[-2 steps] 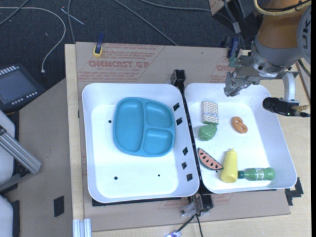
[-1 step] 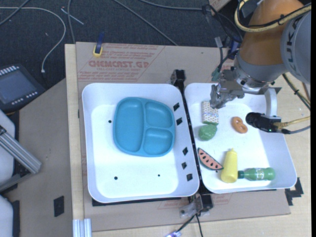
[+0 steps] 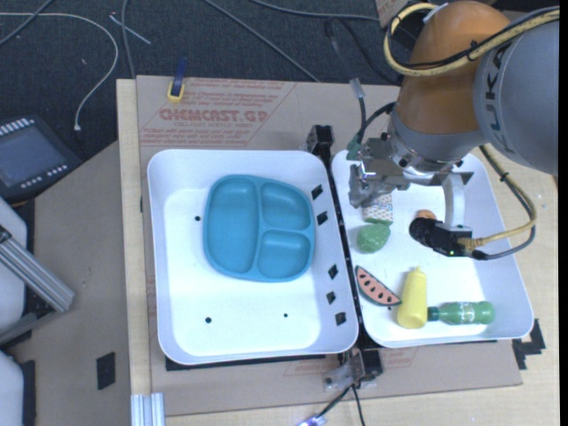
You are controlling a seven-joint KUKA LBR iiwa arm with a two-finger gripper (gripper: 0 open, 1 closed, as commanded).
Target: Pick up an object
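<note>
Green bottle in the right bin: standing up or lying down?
Lying down. The green bottle rests on its side near the front edge of the right bin, its length running left to right, one end beside the yellow bottle.

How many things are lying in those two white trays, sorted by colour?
Blue: 1, the divided plate in the left bin
Green: 2, the lumpy green item and the green bottle
Yellow: 1, the yellow bottle
Red: 1, the watermelon slice
Patterned: 1, a small box under the end effector
Total: 6, five of them in the right bin
</note>
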